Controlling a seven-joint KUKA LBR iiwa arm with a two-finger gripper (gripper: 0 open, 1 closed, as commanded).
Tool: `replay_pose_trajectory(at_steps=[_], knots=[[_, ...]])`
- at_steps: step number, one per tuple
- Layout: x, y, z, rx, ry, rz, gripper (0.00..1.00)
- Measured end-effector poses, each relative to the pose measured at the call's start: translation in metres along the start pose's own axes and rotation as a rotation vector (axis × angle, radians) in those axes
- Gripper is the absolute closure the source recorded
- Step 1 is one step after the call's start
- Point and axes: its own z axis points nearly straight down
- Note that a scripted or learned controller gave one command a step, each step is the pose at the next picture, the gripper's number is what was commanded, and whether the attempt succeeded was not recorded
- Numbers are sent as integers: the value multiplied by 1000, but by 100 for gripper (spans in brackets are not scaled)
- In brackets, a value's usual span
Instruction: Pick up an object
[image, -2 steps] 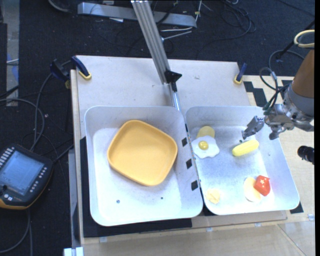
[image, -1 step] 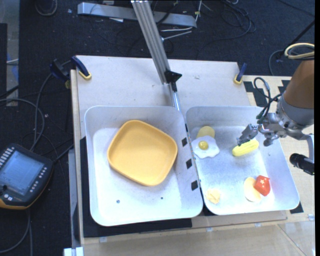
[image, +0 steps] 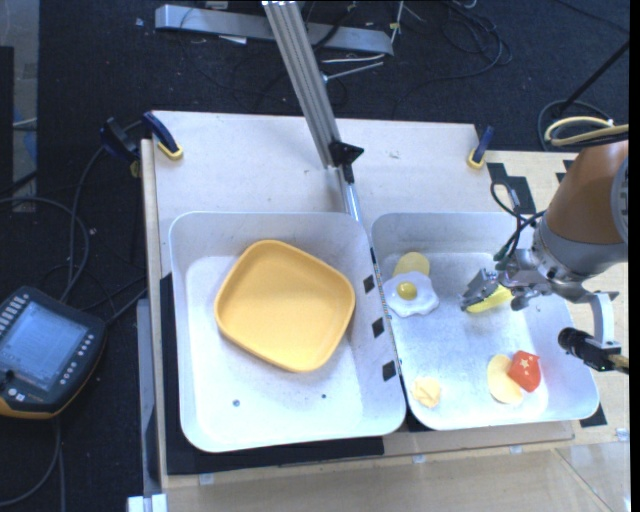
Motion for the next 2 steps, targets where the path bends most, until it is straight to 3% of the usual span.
replay_pose_trajectory(at_steps=[1,2], knots=[[-1,1,-13,-5,-2,1,100],[4,1,-55,-8,-2,0,100]])
